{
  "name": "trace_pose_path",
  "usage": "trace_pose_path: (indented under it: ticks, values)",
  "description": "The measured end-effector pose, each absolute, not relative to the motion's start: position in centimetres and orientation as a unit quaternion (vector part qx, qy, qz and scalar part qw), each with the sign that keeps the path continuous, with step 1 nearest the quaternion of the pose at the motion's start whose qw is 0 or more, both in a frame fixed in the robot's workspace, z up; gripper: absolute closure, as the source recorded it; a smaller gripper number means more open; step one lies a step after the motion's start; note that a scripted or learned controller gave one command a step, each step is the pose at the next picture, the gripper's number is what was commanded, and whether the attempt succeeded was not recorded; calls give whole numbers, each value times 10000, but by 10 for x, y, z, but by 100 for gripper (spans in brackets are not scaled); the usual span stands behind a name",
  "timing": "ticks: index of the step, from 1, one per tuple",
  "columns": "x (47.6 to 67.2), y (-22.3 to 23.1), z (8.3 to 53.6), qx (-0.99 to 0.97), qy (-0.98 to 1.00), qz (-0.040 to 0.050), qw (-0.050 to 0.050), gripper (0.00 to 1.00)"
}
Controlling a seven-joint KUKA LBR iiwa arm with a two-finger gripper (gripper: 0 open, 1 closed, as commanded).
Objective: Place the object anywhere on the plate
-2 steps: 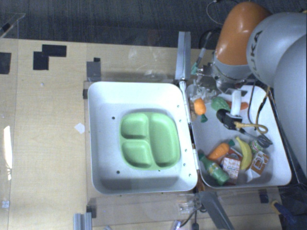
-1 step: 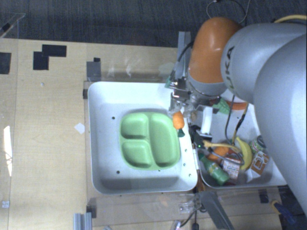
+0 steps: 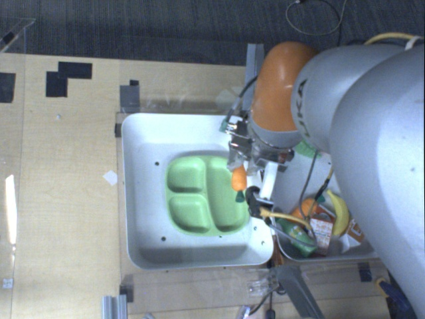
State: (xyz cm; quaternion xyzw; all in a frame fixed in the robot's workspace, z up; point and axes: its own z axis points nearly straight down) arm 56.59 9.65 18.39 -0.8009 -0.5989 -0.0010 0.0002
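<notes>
gripper (image 3: 240, 178) clamped on carrot (image 3: 238, 177), plate (image 3: 199, 195) right below-left. imo drop low over big compartment before letting go, avoid right rim so no roll-off

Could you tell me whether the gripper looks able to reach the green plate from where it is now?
Probably yes: the gripper hangs at the green plate's right edge with an orange object at its tip, and nothing lies on the plate.

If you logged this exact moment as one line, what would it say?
arm: over left bin | gripper: shut on carrot | carrot: above plate's right edge | placed: not yet
</notes>
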Motion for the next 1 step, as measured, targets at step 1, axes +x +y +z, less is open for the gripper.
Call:
trace_pose_path:
  ticks: [1]
  values:
    - [566,96,184,-8014,-5982,-12,0,0]
